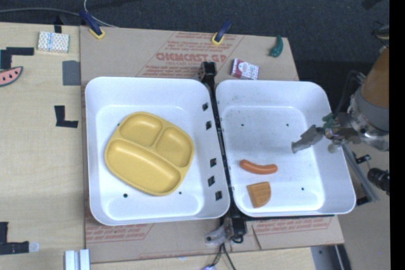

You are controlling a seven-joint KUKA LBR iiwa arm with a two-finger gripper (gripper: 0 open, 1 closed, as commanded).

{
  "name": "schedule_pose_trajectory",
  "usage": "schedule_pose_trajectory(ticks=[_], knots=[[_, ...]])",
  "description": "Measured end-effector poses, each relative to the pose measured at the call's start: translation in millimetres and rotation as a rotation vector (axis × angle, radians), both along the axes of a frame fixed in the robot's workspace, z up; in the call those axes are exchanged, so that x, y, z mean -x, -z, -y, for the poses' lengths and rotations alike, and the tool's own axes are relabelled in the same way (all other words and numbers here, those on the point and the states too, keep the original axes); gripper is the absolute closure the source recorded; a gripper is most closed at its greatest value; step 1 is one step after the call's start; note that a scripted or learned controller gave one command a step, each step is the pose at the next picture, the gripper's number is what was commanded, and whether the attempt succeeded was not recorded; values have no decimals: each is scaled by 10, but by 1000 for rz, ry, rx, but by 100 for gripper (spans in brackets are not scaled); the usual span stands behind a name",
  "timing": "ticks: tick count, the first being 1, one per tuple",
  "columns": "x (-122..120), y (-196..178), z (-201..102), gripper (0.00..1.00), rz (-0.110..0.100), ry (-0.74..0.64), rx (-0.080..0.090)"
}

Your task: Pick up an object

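Lying in the right bin (316,98), toward its near side, are two candidate objects: an orange sausage (258,167) resting lengthwise left to right, and just nearer than it, apart by a small gap, a brown wedge-shaped piece (259,193) that looks like toast. Neither is touched by anything. The bin floor around them carries dark specks.

The claw (306,140) sits over the right side of the same bin, to the right of the sausage and slightly farther back, well apart from both items. One grey finger (302,142) points left and down toward the bin floor; nothing is seen between the fingers, and whether they are spread or closed I cannot tell. The arm (373,95) enters from the right edge, over the bin's right rim.

The left bin (95,136) holds a yellow divided tray (149,152), three compartments, sitting tilted at its centre. Both bins rest on a cardboard sheet (183,54) on the desk (31,136). Beyond the bins: a small red-and-white packet (243,69), two yellow-and-blue clamps (93,24), a green item (276,46) at the cardboard's far right corner.
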State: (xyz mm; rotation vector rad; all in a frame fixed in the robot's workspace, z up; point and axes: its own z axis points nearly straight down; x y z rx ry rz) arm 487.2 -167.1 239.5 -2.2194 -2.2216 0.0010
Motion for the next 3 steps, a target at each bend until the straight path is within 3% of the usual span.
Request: schedule_pose_trajectory(ticks=[1, 2, 3], knots=[[-146, 1532, -83, 0, 6, -1, 0], [19, 1534, -647, 0, 6, 0, 2], [15, 1435, -639, 100, 8, 2, 3]])
